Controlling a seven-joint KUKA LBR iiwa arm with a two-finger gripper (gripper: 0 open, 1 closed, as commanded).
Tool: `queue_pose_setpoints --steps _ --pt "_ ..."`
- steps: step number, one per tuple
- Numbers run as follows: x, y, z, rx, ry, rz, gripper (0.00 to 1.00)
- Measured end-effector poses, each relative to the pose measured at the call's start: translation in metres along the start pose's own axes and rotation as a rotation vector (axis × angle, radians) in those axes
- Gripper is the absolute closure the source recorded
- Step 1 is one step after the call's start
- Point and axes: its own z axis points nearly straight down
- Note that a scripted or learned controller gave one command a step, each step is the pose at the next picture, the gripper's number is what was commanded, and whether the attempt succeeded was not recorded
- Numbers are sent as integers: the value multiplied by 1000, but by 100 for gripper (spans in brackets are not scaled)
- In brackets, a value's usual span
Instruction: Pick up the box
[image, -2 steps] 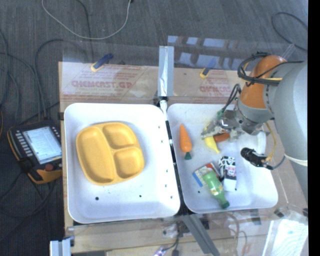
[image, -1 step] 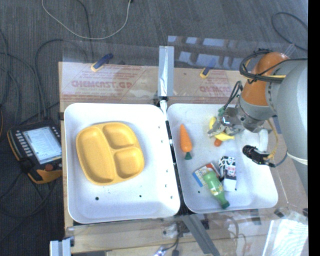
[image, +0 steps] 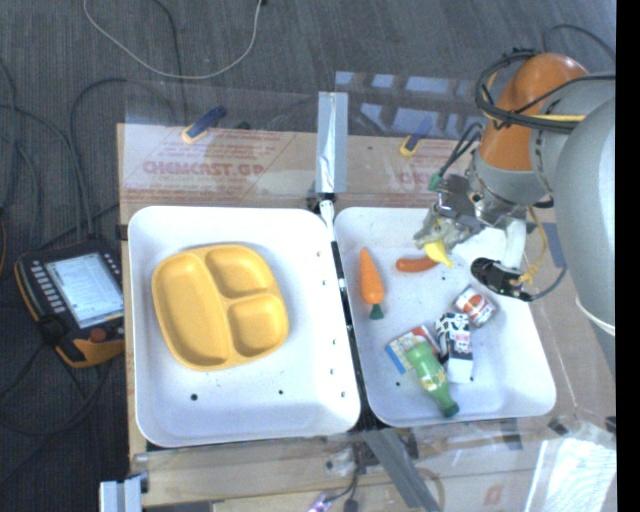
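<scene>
You see the gripper (image: 443, 236) low over the far part of the right bin (image: 530, 400), with a yellow piece (image: 437, 253) at its tip; you cannot tell how its jaws stand. The box (image: 406, 349) lies apart from it, toward the near side of that bin, under a green bottle (image: 431, 377). A carrot (image: 371, 279) lies near the bin's left wall. The left bin (image: 160, 420) holds a yellow tray (image: 219, 304).

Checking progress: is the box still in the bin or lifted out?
In: the box lies flat on the right bin floor beside the green bottle.
</scene>
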Motion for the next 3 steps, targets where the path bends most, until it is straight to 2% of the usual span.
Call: queue_pose_setpoints --steps 1,2,3 --pt "99 -32 -4 1 1 -144 100" --pt "156 -69 -144 -1 -2 -120 100" --pt "146 -168 -225 -1 -2 187 100"
